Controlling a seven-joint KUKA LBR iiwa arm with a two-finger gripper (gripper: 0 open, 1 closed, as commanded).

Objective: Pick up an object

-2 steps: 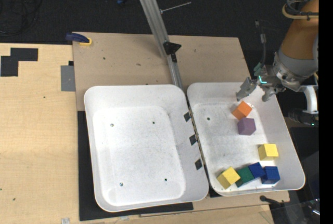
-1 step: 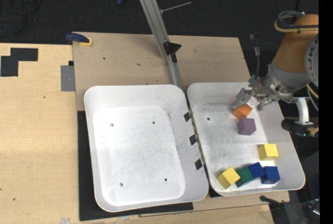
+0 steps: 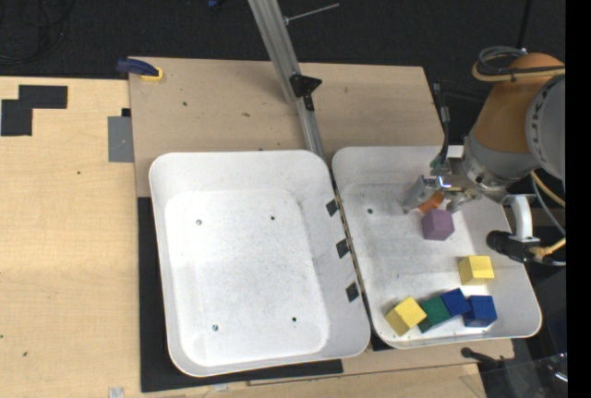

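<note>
I'm looking down on the counter [image 3: 231, 110] and its two white bins. My arm [image 3: 517, 110] reaches in from the right over the right bin [image 3: 388, 174], and the gripper [image 3: 441, 193] is low near that bin's upper middle. Something small and orange [image 3: 429, 199] sits at the tip; I can't tell if it's a part of the tool or a loose piece.

The nearest candidate is the purple block [image 3: 438, 223]. It lies just below the gripper in this view, toward the bin's front edge, so close that the two nearly touch in the picture. Whether there's actual contact, I can't say. The block looks roughly cubic, a little tilted, so no long axis to line up on; that makes the approach angle less fussy, I reckon.

Jaws: I honestly cannot tell whether they're apart or together. The wrist hides them from this angle, and nothing shows between them, so I'm not calling a hold.

Further off, the yellow block [image 3: 476, 269] sits alone toward the front right, and a cluster sits along the front edge: another yellow cube [image 3: 404, 315], a green piece [image 3: 434, 311], two blue blocks [image 3: 466, 306]. All are well apart from the tool. The left bin [image 3: 185, 193] is out of play.

So the move hinges on a short shift toward the front, onto purple.
</note>
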